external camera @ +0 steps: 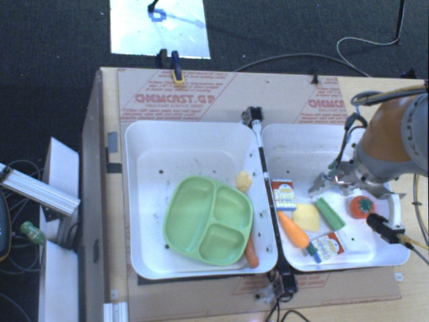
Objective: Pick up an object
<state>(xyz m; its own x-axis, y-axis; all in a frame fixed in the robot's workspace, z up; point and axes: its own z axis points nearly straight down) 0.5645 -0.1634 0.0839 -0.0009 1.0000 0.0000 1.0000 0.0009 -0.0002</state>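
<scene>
Two white bins side by side; my gripper (326,181) sits low in the right bin (301,139), just above the green block (329,213). Finger spread: cannot tell, nothing visibly between them. Near it: yellow piece (306,216), carrot (293,229), red tomato (361,206), two small cartons (284,194) (326,247). Left bin (154,146) has a green divided plate (209,219), a small yellow item (243,180) at its upper right corner, and an orange item (251,254) at its lower right edge.

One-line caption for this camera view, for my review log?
Hand low in the right bin above the green block; green tray in the left bin.
</scene>
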